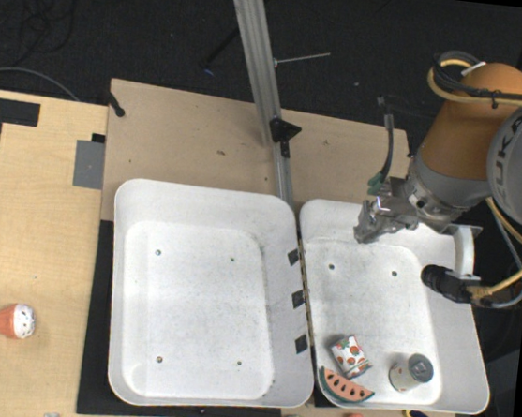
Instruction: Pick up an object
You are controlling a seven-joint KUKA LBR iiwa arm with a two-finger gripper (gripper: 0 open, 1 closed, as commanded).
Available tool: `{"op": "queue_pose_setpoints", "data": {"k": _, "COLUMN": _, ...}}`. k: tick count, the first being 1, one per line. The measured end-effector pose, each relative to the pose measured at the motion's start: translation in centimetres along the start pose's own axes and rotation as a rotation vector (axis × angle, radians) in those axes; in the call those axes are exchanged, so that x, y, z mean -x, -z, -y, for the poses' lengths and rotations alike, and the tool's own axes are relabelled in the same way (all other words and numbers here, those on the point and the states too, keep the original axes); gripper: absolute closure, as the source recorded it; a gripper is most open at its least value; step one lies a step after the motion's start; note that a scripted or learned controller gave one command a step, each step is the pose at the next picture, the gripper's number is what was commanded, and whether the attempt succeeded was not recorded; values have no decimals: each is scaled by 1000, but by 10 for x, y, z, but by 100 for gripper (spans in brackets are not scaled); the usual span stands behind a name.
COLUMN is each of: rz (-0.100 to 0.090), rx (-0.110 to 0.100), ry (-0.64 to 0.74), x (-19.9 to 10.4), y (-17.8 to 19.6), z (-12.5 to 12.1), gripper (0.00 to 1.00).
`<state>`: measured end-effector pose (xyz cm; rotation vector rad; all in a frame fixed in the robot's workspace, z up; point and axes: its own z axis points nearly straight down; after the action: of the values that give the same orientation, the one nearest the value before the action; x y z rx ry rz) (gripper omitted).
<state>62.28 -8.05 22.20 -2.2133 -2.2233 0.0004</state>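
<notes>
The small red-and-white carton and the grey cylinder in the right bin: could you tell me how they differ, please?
The carton is boxy, white with red patterning; the grey cylinder is round and plain grey with a lighter top. The carton lies tilted beside a watermelon slice at the bin's near edge; the cylinder sits farther right, apart from both. Both lie in the right bin, well away from the gripper at its far side.

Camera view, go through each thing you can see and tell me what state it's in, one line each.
gripper: above the right bin's far edge, nothing seen in it
small printed carton: tilted, in the right bin
grey cylinder: in the right bin, near corner
watermelon slice: flat, on the right bin's near rim
right bin: holds the items
left bin: bare white floor
</notes>
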Motion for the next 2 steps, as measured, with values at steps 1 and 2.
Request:
{"op": "queue_pose_setpoints", "data": {"k": 1, "rz": 0, "rx": -1, "ry": 0, "x": -58, "y": 7, "z": 22, "gripper": 100}}
{"op": "queue_pose_setpoints", "data": {"k": 2, "rz": 0, "rx": -2, "ry": 0, "x": -107, "y": 14, "z": 49, "gripper": 100}}
